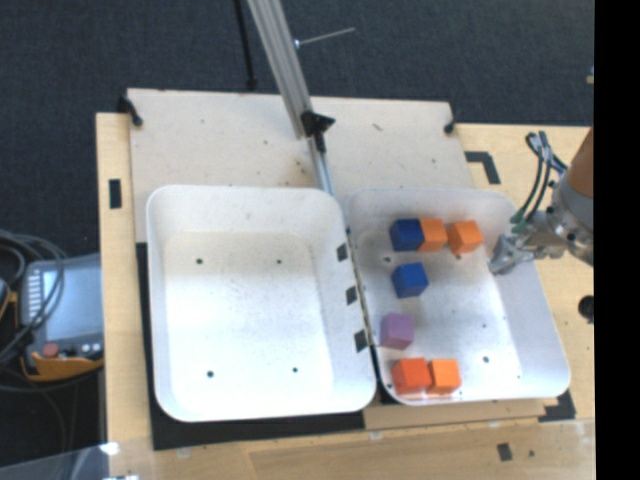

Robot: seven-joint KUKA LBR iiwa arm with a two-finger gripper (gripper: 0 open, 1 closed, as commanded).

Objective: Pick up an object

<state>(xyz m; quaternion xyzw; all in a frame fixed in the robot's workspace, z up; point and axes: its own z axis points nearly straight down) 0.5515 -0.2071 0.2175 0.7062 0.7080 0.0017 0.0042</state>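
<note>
Over on the right bin (540, 338) is where all the blocks sit: a blue cube (405, 234) touching an orange block (433, 233), with another orange cube (464, 236) just beside those, then a lone blue cube (409, 279), a purple cube (398, 330), and two orange ones (426, 375) pressed together at the near wall. Left bin (250, 298) has nothing to grab.

End effector (503, 259) hangs at the right bin's far-right edge, near that top orange cube but apart from it. Honestly can't tell whether it's released or clenched, too blurry, and nothing shows in it.

What worries me: the top row is packed tight, so coming down there could land on a neighbour and shove blocks instead of grabbing one. The bin wall is close too, so it might clip the rim. The lone blue cube looks like the safer pick.
</note>
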